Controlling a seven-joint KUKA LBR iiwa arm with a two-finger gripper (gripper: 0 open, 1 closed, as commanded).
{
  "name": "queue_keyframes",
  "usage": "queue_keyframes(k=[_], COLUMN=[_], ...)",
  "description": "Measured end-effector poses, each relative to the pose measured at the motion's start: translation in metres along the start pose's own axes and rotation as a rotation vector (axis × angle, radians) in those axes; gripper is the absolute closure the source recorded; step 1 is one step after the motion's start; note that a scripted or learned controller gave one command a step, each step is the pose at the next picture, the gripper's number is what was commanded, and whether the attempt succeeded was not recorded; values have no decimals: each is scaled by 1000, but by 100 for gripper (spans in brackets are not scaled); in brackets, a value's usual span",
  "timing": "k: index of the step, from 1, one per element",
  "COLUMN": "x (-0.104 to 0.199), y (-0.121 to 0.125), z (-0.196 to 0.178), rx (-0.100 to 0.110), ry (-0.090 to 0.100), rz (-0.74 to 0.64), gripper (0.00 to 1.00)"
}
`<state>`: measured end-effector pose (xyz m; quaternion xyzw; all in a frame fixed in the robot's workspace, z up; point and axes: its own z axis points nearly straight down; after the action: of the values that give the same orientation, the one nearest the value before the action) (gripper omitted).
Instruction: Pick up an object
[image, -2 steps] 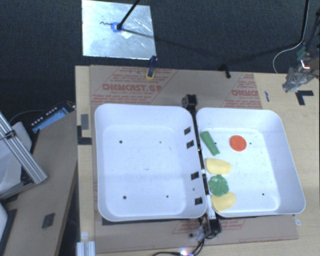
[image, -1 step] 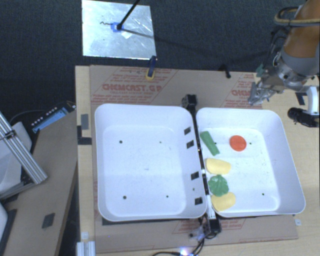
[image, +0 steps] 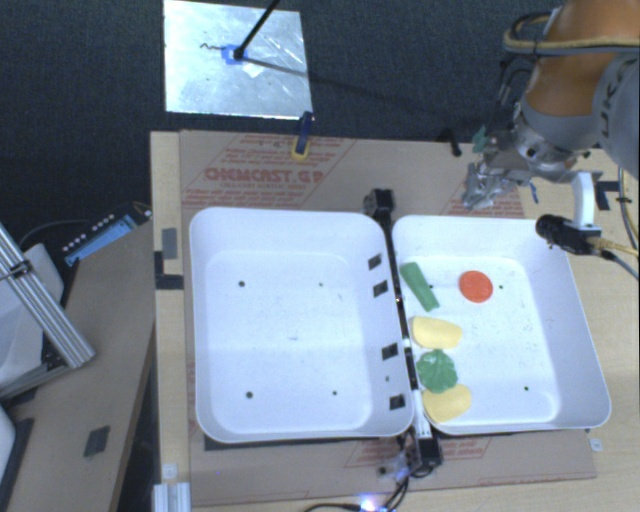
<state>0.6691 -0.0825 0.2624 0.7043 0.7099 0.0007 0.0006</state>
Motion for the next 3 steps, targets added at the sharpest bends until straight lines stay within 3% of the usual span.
queue_keyframes(k=[1,2,3], x=[85,34,87], y=[1,0,2], z=[-28,-16,-115], rx=[-4,-1,-12], ry=[2,-1,2], rz=[-4,8,-2], gripper=[100,100,100])
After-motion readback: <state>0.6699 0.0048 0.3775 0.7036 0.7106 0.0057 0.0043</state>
